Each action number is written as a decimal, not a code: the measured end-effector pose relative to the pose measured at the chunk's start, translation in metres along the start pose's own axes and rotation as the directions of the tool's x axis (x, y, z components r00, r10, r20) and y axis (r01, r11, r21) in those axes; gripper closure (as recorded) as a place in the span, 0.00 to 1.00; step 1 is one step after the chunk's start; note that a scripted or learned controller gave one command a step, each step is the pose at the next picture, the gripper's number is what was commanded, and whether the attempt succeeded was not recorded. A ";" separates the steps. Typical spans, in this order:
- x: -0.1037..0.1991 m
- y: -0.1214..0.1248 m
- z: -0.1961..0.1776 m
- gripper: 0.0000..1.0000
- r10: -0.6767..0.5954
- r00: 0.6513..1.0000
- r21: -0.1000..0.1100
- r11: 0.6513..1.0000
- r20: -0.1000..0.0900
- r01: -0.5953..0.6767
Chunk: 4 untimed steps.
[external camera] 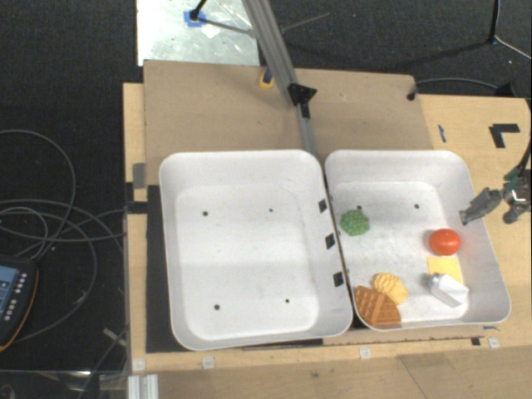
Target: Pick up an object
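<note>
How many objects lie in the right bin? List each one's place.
5: green piece near the left wall, red ball, yellow block, grey piece, and ridged orange-yellow pieces at the front.

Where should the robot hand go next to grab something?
Probably a short move left and down toward the tomato. The gripper sits at the right bin's right edge, holding nothing, and the tomato is the closest thing to it.

Left bin (241,248): white plastic, smooth, a bit shiny. Right bin (399,198): same white plastic. Worktop (216,106): light brown board, matt, looks like wood. Floor (66,56): dark, rough, like carpet. Pole (270,32): grey metal, dull shine. Tomato (445,241): red, glossy. Broccoli (355,222): green, bumpy. Waffle (378,307): brown, ridged. Yellow block (445,268): smooth, matt. Cables (50,223): black, smooth.
</note>
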State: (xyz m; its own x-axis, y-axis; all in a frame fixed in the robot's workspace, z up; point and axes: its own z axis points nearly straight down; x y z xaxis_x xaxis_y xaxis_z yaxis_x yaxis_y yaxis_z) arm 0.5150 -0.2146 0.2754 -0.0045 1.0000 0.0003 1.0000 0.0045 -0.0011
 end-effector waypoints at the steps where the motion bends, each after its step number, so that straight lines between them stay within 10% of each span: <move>1: 0.000 0.001 -0.002 0.00 0.000 1.000 -0.004 1.000 0.001 0.000; 4: 0.011 0.003 0.167 0.00 0.004 1.000 0.003 1.000 -0.001 -0.004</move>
State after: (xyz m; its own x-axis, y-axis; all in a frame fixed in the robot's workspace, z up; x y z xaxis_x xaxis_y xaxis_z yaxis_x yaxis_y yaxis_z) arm 0.5177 -0.2040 0.1084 -0.0006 1.0000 0.0016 1.0000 0.0006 -0.0039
